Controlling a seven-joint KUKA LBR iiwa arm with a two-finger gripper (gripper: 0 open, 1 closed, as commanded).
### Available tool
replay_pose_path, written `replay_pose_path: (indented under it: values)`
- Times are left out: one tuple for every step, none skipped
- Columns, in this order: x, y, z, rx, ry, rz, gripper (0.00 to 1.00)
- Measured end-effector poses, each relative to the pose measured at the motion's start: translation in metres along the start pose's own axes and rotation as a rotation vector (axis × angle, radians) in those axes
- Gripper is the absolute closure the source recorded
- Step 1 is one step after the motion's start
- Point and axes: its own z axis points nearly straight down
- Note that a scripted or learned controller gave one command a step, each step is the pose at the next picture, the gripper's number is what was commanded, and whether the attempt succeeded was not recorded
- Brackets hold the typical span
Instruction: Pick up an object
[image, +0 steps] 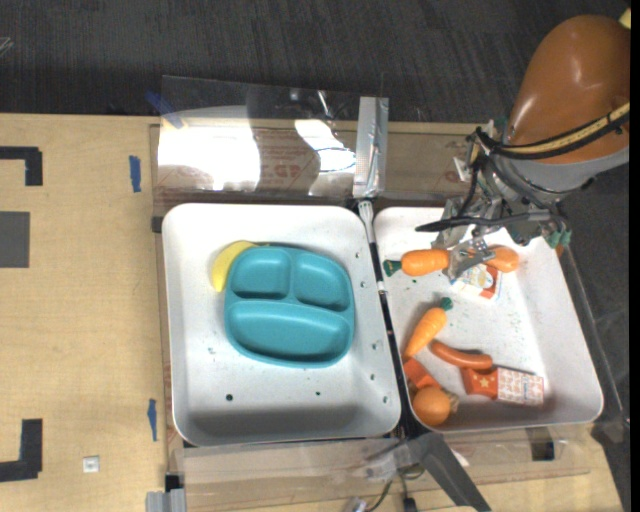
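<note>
1. Tool (476, 258) hangs low in the right bin (560, 330), at its far end; you cannot tell its state.
2. Your nearest target, the carrot (424, 263), lies just left of it, long axis running left-right across the bin.

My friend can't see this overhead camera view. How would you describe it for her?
A grey-and-orange robot arm's end effector hovers low over the right bin, among toy carrots, a sausage and a small carton. The left bin holds a teal divided plate.
</note>
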Motion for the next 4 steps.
replay_pose_path:
  values:
    - [-0.068,-0.017,0.002,0.0,0.0,-0.006,1.0]
    - [-0.067,-0.036,-0.005,0.002,-0.004,-0.215,1.0]
    - [-0.067,-0.034,0.006,0.0,0.0,-0.33,1.0]
    - [-0.07,-0.026,-0.008,0.002,-0.004,-0.428,1.0]
